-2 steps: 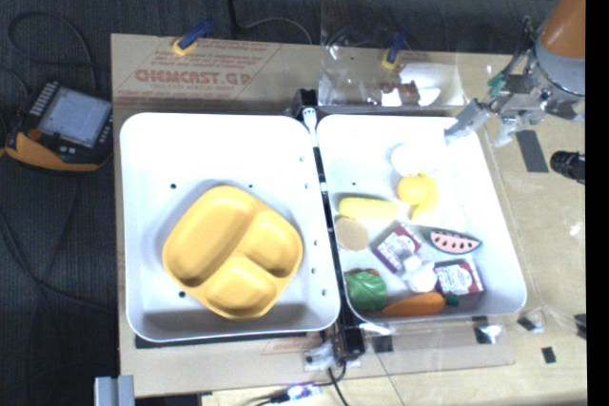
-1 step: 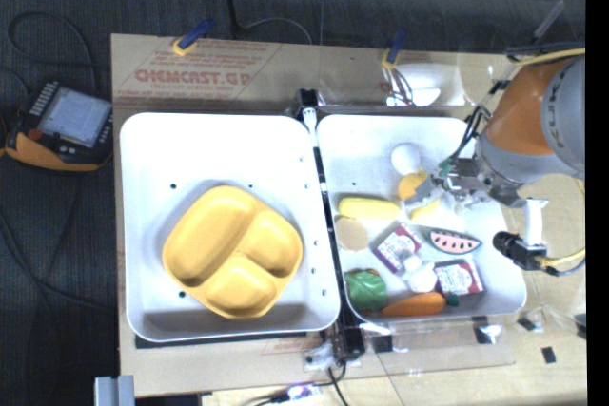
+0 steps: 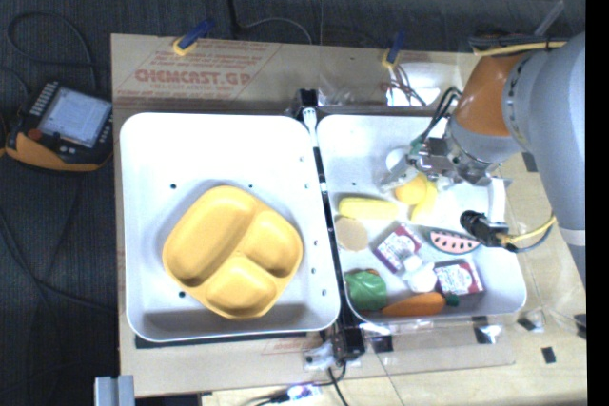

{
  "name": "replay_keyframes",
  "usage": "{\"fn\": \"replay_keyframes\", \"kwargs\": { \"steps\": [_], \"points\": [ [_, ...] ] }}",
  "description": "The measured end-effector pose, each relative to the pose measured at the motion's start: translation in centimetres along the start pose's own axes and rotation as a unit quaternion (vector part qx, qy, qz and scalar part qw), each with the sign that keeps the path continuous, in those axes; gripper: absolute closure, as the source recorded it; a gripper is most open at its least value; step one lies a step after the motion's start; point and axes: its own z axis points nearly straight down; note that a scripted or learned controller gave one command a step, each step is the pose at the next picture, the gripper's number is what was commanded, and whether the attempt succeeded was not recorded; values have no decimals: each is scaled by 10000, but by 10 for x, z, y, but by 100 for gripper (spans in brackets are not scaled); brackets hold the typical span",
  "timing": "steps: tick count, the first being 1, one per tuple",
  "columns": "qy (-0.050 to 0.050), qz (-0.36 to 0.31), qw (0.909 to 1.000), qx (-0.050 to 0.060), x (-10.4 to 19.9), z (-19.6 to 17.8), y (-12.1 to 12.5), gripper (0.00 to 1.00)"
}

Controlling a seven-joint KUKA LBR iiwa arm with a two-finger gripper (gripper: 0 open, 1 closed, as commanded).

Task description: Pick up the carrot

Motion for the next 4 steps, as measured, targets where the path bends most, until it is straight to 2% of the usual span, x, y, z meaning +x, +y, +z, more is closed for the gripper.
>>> {"fn": "replay_keyframes", "kwargs": {
  "steps": [1,2,3,4],
  "points": [
    [-1,0,10000,-2,0,0,0,0],
    [12,1752,9845,-33,-3,0,2,0],
    [-6,1752,9845,-29,-4,-11,1,100],
    [2,2872,9579,42,8,-150,-93,100]
  ]
}}
